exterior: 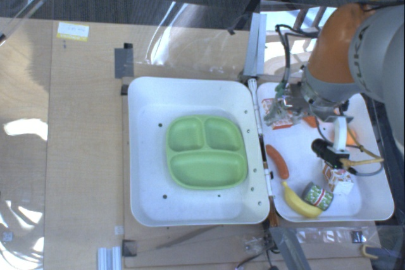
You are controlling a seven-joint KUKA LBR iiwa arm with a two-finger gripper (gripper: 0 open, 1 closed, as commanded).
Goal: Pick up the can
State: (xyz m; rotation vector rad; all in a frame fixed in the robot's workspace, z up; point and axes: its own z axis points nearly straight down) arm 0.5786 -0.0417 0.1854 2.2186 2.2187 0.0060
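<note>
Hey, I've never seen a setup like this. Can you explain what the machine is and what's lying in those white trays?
One camera is fixed above a bench and looks down at a slant. The grey machine with the orange band is a robot arm, reaching in from the picture's right over the right bin. That bin holds a can beside a banana, a sausage and a crinkly packet. The left bin holds a green divided plate. The arm's job is to pick up the can, which lies in the bin. I see nothing being held.
</note>
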